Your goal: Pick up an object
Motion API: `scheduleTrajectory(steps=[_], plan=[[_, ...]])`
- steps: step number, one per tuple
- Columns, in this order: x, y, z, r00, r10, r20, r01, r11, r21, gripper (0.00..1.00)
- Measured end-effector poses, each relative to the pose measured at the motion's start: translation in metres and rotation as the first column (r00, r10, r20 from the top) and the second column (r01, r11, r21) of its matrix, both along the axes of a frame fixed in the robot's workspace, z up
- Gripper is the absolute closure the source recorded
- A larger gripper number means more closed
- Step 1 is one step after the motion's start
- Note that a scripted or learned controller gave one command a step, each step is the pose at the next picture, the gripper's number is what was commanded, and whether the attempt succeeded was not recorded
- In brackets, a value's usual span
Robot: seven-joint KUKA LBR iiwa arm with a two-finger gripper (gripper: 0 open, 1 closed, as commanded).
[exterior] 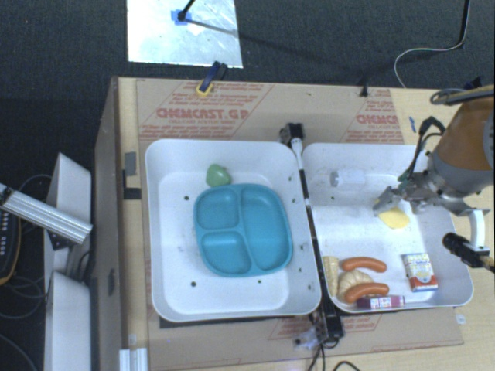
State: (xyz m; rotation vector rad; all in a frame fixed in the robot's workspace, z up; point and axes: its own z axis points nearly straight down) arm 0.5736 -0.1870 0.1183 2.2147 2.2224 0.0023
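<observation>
**A:** Where is the pincer (pixel 389 201) at this moment?

**B:** It is over the right bin (pixel 363 157), low, near the far half of it. The grey arm (pixel 464 157) with the orange band comes in from the right side and bends down toward it.

**A:** Is it grasping something?

**B:** I cannot tell. The tips are small and dark against the white floor, and I do not see if there is a gap. Nothing sits visibly between them.

**A:** What is closest to it?

**B:** A yellow piece (pixel 395 219), soft in shape, lies just beside the pincer, a little nearer to the camera. It looks to touch the tip or almost touch; I cannot decide which. It rests on the floor of the bin.

**A:** And the other objects?

**B:** To the left of the pincer, farther back, there is a pale, almost clear cylinder (pixel 348 178). Toward the camera from the pincer there are two sausages (pixel 364 277), side by side, with a pale yellow thing (pixel 332 272) at their left. A small box (pixel 420 271) with red and white print is near the front right corner, well apart from the pincer. A thin dark bar (pixel 380 302) lies at the front wall.

**A:** And the left bin (pixel 174 207)?

**B:** It is far to the left of the pincer. It holds a blue divided plate (pixel 224 246) and a small green object (pixel 218 176) just behind this plate. Both bins stand on the cardboard-covered surface (pixel 232 110).
</observation>
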Motion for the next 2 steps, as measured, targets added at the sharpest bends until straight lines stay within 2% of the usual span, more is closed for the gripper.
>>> scheduleTrajectory(steps=[1,2], plan=[[-0.007,-0.011,0.004,1.000,-0.002,-0.002,0.002,1.000,0.001,0.00],[0.015,-0.019,-0.034,1.000,0.000,-0.002,0.000,1.000,0.001,0.00]])
